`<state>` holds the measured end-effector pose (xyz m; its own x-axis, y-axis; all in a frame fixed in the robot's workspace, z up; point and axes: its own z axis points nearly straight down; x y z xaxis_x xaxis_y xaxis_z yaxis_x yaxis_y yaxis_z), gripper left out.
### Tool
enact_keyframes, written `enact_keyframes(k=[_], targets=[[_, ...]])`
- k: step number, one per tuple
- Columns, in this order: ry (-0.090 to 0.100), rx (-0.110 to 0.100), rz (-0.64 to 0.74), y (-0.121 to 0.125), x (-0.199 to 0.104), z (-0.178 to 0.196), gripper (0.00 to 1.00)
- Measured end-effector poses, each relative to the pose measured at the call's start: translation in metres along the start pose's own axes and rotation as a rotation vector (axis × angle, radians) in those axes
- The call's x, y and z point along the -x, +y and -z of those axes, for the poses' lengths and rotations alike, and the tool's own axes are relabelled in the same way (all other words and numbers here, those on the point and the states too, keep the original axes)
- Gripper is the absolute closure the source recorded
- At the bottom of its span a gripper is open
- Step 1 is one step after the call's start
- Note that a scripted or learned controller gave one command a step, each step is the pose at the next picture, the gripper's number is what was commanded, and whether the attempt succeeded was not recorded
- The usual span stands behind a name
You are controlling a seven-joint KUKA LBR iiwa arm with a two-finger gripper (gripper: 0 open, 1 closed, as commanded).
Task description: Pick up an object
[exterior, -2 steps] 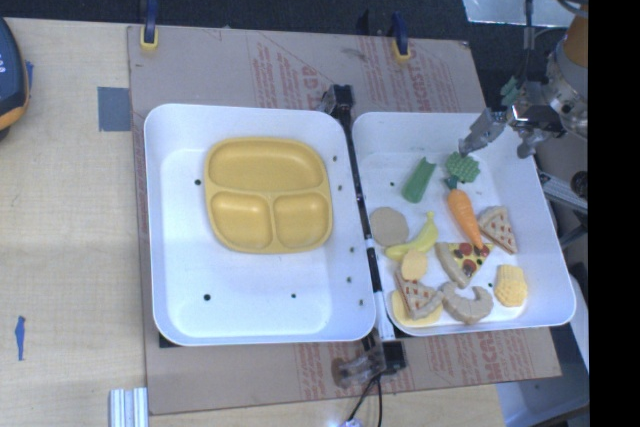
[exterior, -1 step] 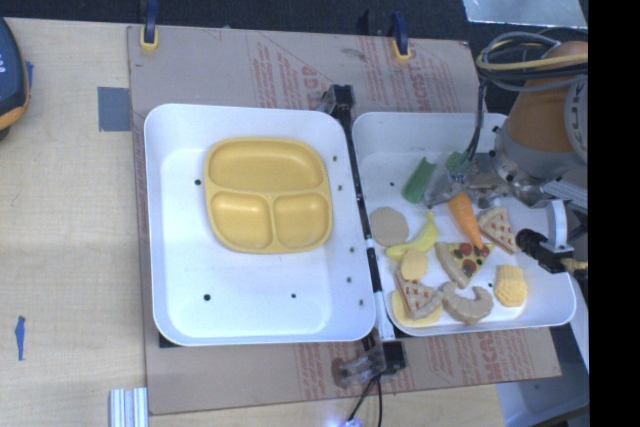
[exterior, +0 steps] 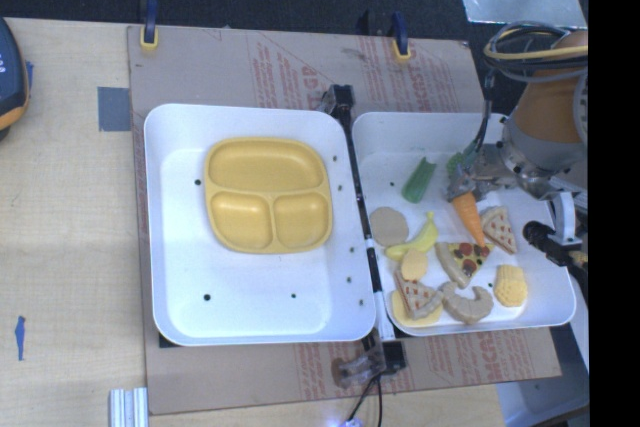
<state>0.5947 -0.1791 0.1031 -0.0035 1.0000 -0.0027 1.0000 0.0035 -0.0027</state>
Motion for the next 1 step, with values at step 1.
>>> enact_keyframes(k=[1], targets=[[0.006, 0.011, 0.011, 0.0143, -0.1053, 0.0955, 1.0]])
